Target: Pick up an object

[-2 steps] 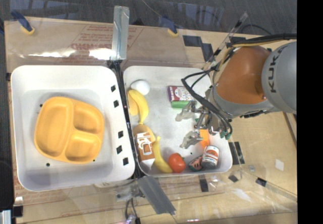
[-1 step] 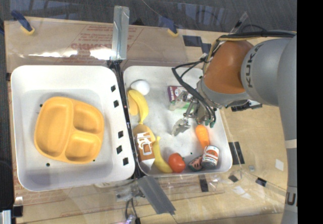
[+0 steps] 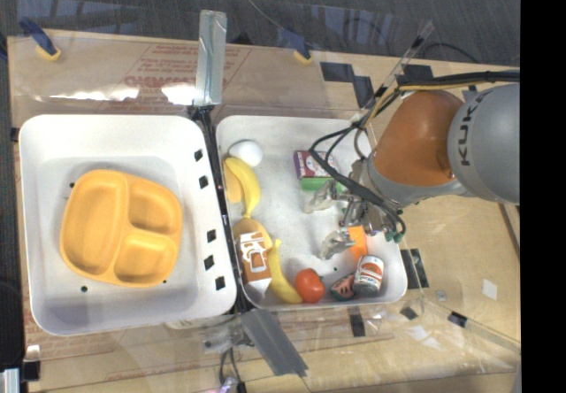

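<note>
From the overhead camera I see my gripper low in the right-hand white bin, lower centre-right of the frame, just beside a small orange block. How it is set I cannot tell. Nothing looks lifted, so I judge the pick not yet made. Candidates lie near: a red tomato-like ball and a small red-and-white can along the bin's lower edge. The yellow divided plastic tray sits in the left bin.

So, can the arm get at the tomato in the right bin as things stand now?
Probably yes: the tomato lies uncovered at the bin's near wall, close to the end effector, though a banana touches its left side.
</note>
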Available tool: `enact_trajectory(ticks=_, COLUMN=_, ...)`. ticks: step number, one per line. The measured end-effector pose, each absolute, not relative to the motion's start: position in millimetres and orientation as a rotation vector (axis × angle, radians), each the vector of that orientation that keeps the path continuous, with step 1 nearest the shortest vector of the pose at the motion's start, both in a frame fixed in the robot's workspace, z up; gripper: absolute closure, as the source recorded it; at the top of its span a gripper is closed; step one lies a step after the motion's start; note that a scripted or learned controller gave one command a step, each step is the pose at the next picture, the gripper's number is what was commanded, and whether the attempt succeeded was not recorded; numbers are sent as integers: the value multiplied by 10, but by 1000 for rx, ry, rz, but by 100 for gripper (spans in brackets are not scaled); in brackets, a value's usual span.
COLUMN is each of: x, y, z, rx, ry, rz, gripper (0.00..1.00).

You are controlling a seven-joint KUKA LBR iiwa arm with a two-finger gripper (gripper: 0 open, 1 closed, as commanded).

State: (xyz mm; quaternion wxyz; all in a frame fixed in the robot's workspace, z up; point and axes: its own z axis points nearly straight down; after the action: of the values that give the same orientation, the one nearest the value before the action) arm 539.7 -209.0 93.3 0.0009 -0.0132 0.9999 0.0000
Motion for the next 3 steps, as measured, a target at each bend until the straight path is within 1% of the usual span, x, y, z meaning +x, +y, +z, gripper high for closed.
enact_trajectory(ticks=1, x=5421, y=-2069, z=1044, rx=-55, ry=3136, rz=-1, gripper=100)
enact_trajectory(ticks=2, x=5648, y=-2079, z=2124, rx=-732, ry=3048, rz=-7, gripper=100)
enact_trajectory(ticks=3, x=5637, y=-2080, z=2101, rx=-731, ry=3052, rz=-3, gripper=0)
